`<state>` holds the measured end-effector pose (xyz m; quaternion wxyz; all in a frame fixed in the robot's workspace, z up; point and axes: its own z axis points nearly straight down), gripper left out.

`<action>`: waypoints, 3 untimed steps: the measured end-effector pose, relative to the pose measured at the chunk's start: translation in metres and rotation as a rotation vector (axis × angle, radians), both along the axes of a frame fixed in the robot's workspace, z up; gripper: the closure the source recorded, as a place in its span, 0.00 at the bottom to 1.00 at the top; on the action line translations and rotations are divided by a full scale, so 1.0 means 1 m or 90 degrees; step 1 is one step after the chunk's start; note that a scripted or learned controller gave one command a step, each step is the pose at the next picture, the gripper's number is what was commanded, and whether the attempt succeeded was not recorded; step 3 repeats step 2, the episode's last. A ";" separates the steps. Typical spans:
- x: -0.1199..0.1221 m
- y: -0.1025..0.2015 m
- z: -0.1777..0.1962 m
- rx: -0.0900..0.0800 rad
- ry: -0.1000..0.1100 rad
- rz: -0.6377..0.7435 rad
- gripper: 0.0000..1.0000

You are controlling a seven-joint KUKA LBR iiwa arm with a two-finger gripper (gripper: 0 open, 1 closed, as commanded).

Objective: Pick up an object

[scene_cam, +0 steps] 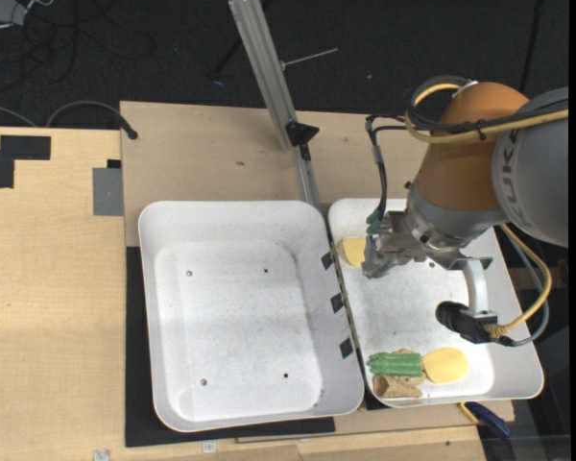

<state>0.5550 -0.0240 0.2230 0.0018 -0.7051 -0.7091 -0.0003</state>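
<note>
The tool (376, 262) hung low in the right bin (518, 377), beside a yellow piece (352, 252). Its grip state could not be told.

Two shallow white bins are counted: a left bin (173, 257) at the frame's centre and a right bin (518, 377) at lower right. Four small objects are seen in the right one: a pale yellow piece (351, 252) near its upper left, and (clustered at the bottom) a green item (396, 362), a yellow lemon-like object (445, 364) and a tan piece (397, 386).
</note>
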 end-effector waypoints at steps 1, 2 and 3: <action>-0.003 0.045 -0.004 0.000 0.002 -0.001 1.00; -0.006 0.093 0.006 -0.001 0.001 -0.001 1.00; -0.006 0.093 0.006 -0.001 0.001 -0.001 1.00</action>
